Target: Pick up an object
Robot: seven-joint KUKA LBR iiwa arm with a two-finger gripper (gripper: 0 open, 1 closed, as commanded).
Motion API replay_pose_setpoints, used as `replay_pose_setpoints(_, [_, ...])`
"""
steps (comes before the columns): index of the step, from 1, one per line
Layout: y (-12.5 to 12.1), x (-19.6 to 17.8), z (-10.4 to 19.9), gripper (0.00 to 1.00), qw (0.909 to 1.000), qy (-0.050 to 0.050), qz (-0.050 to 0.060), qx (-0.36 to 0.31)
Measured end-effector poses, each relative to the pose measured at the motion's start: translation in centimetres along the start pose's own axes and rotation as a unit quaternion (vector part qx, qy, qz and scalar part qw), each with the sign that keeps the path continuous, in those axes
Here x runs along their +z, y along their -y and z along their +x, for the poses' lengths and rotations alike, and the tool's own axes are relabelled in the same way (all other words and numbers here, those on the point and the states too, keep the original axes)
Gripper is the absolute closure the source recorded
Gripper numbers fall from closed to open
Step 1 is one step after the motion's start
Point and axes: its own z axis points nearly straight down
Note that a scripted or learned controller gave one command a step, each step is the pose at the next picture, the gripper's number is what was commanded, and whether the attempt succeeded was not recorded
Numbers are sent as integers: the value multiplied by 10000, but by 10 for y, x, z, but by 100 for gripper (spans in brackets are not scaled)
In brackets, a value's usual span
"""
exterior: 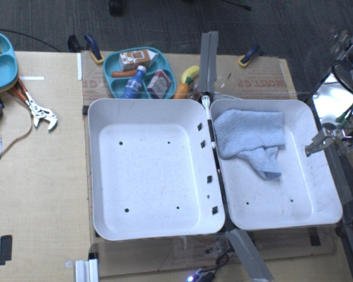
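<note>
One faint "PROTECT" strip (256,84)

The two bins (147,228) are white. The towel (250,137) is light blue. The tray (115,69) is teal. The bottle (133,82) is blue.

A teal tray (113,78) holding small items stands behind the left bin (94,175). A wrench (40,114) lies on the table (35,204) at left. A banana (190,74) lies beside the tray.
</note>
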Motion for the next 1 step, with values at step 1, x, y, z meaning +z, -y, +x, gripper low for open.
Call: replay_pose_setpoints(1, [-27, 79, 44, 0, 10000, -2, 3, -84])
